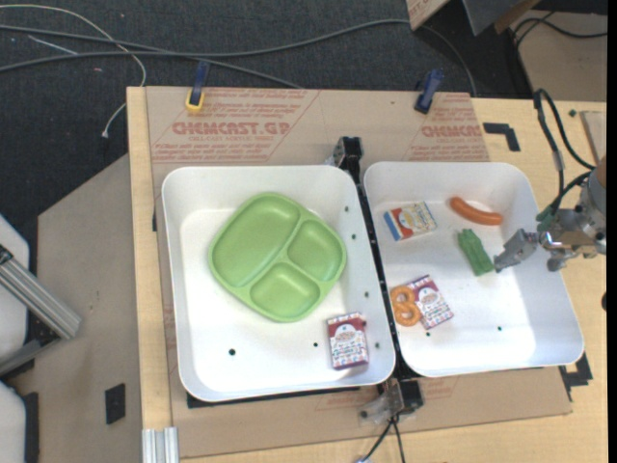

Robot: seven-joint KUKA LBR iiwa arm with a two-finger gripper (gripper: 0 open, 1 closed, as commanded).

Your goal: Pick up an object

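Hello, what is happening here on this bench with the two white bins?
A robot arm reaches in from the right, its gripper over the right bin, close to a green block. Nothing is visibly between its fingers. That bin also holds an orange sausage, a small card box and a pretzel packet. The left bin holds a green divided plate and a red packet.

green plate [278, 256]: matt plastic | bins [193, 355]: smooth white plastic | bench [154, 143]: cardboard

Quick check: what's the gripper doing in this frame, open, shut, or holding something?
Gripper: over the right bin, just right of the green block; open or shut cannot be told.
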